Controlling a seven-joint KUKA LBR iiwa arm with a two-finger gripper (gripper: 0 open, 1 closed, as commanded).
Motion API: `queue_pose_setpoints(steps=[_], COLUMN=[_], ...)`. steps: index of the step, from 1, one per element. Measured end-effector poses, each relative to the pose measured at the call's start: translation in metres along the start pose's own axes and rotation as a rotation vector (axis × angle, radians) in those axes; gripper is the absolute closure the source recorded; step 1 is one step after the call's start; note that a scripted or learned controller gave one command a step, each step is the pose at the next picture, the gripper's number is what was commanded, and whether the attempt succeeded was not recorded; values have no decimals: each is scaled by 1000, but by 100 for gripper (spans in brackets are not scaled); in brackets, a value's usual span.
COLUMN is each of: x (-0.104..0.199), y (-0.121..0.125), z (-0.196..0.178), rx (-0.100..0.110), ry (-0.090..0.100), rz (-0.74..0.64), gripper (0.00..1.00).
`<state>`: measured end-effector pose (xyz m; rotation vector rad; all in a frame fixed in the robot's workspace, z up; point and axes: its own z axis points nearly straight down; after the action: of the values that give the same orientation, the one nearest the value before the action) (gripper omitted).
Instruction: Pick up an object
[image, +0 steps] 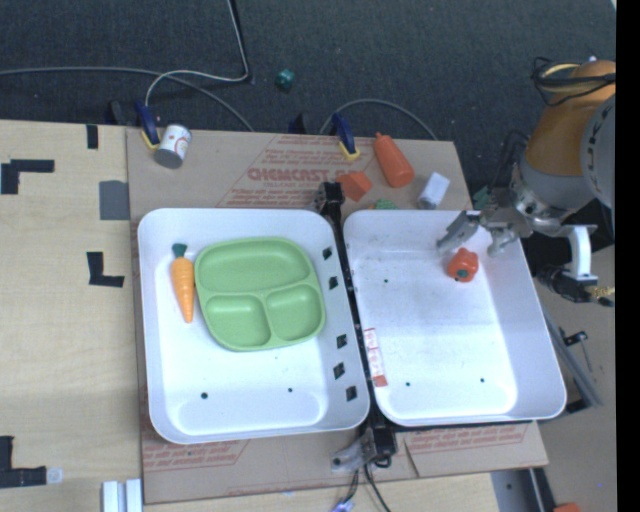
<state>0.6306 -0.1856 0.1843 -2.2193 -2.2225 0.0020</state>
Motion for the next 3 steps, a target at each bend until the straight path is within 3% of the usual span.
queue_pose_setpoints(steps=[1,2,3], x=[-36,-4,-5], y=[39,22,22], z=[98,97,87], rx=[1,-6,-8], ry=[2,-3,-6], rz=[-2,0,-2], gripper=[0,0,100])
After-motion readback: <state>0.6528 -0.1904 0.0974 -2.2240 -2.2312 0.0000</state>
